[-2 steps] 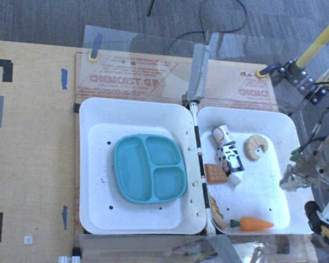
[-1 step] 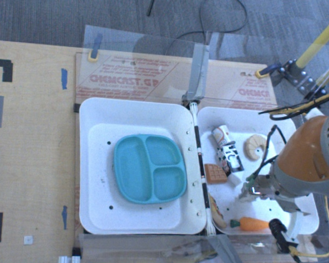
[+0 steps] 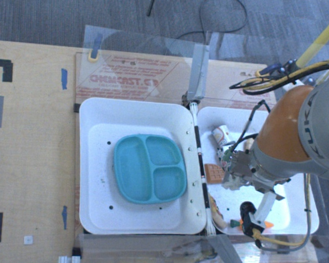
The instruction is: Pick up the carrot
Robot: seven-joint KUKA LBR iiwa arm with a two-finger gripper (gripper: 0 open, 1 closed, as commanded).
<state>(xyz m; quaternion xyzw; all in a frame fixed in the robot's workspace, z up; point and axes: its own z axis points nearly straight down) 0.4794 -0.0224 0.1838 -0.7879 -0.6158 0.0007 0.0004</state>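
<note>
The carrot [image 3: 268, 224] lies at the near edge of the right bin [image 3: 310, 214]. Its orange end shows to the right and a green bit to the left, with the middle hidden behind the robot's own hardware. My gripper [image 3: 237, 172] hangs below the orange wrist over the middle of the right bin, up and to the left of the carrot. It sits close beside a brown square waffle-like piece [image 3: 213, 172]. Nothing can be seen held in it.
The left bin [image 3: 97, 123] holds a teal divided plate [image 3: 149, 168]. In the right bin a cream-coloured item [image 3: 220, 134] lies at the far left and a beige item [image 3: 217, 213] at the near left corner. The arm covers much of the right bin.
</note>
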